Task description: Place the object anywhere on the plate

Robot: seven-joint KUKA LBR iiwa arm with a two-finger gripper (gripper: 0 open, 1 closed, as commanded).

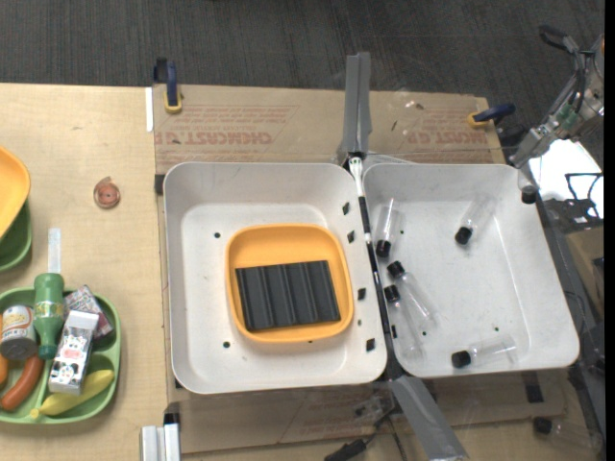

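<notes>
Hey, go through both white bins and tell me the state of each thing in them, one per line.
Orange square plate: flat in the left bin, carrying the ridged block.
Dark grey ridged block: lying flat on the plate.
Four clear plastic vials with black caps: capped, lying on their sides, scattered in the right bin.
Left white bin: holds the plate.
Right white bin: holds the vials.

The orange plate (pixel 290 281) fills the middle of the left bin (pixel 187 286), its centre taken by a dark ribbed block (pixel 287 294) — only the plate's rim is bare. In the right bin (pixel 538 286), clear vials (pixel 475 221) lie scattered along the left wall and near edge — its middle stays open.
</notes>
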